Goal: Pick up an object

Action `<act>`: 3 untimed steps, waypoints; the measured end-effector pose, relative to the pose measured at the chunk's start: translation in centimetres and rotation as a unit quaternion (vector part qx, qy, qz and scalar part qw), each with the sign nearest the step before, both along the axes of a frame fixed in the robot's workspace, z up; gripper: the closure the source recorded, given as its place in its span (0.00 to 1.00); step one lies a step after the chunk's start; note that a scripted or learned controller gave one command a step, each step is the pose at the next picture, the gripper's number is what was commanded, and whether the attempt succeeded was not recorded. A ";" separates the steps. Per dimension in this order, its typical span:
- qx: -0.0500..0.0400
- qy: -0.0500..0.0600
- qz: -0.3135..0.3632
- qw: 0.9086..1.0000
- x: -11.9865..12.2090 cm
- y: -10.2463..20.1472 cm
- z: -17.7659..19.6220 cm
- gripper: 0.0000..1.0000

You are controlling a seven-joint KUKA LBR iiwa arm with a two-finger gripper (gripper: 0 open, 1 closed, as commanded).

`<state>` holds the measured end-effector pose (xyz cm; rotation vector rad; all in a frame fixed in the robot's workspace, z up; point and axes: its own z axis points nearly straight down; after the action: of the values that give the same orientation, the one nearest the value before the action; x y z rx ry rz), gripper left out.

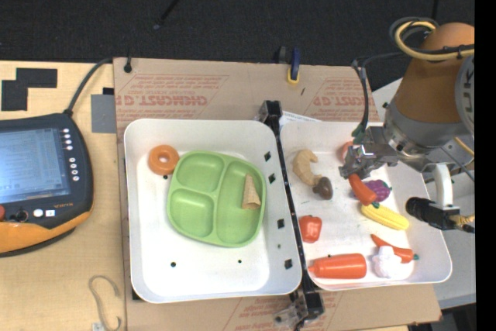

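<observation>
My gripper (359, 165) is low over the right bin (434, 263), near its far right part. Directly under its tip lies an orange-red carrot (362, 189), and the two look to be touching or nearly so. Purple grapes (379, 187) sit against the carrot's right side, with a yellow corn cob (385, 217) just in front. A small red piece (344, 149) peeks out to the left of the gripper. To the left lie a tan croissant-shaped piece (304, 163) and a brown lump (323, 187).
The right bin also holds a red pepper (310, 228), a long orange piece (339, 266) and a white-and-red piece (390, 259) along its front. The left bin (147, 244) has a green divided plate (203, 205) with a cone (251, 191) and an orange doughnut (163, 159). A tablet (39, 174) lies far left.
</observation>
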<state>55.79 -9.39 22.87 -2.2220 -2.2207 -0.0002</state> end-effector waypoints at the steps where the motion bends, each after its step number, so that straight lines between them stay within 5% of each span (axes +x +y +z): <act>1: 0.001 0.002 0.002 1.000 -0.5 5.6 0.8 1.00; 3: 0.001 0.003 0.002 1.000 -3.5 16.6 -0.3 1.00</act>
<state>52.32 7.18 22.56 -2.2130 -2.2221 0.0043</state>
